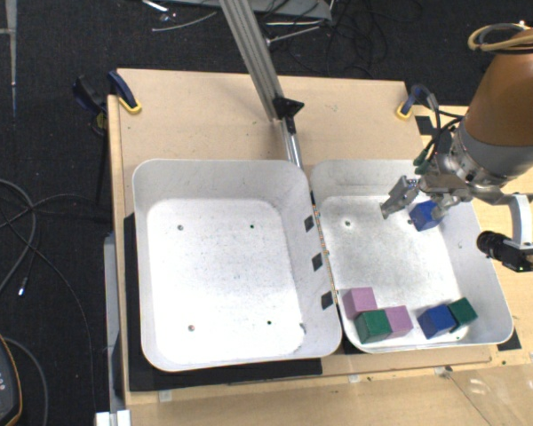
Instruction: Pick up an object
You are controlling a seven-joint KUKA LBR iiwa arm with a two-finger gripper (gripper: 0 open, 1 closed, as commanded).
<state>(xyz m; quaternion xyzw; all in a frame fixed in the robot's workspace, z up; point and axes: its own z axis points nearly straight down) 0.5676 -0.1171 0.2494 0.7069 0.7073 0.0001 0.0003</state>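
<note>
Over the right bin [480, 264], near its upper right part, the gripper [419, 204] hangs from the grey wrist, with the orange band of the arm [506, 96] above it at the frame's right edge. A blue block [424, 216] sits between the two fingers, tilted and apparently raised off the bin floor, so the gripper looks closed on it; one grey finger [396, 197] juts out to the left of the block.

Along the near edge of the same bin lie five other blocks, well apart from the gripper: a pale purple block [361, 301], a dark green block [372, 326] just below it, a second purple block [398, 319] touching that one, then a blue cube [436, 319] and a green cube [463, 311] side by side. Beside it sits the left bin [151, 264].
</note>
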